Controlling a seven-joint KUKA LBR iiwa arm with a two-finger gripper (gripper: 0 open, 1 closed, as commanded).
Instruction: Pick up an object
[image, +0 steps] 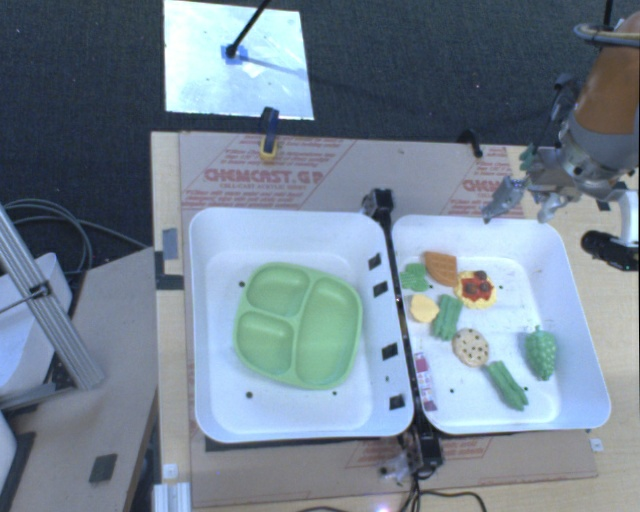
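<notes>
End effector (522, 200), fingers spread and empty, hovers above the right bin's (570, 290) far edge; toy food (470, 320) lies well below.

**Red print on the board under the bins**

The brown board (300, 165) lying on the worktop (165, 180) carries red lettering that reads roughly "CHEMCAST GP" behind the left bin (210, 300). More of the same red print shows behind the right bin (575, 300), too partial to read.

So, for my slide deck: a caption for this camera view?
Gripper poised over right bin's far edge; toy foods inside, green tray in left bin.
</notes>
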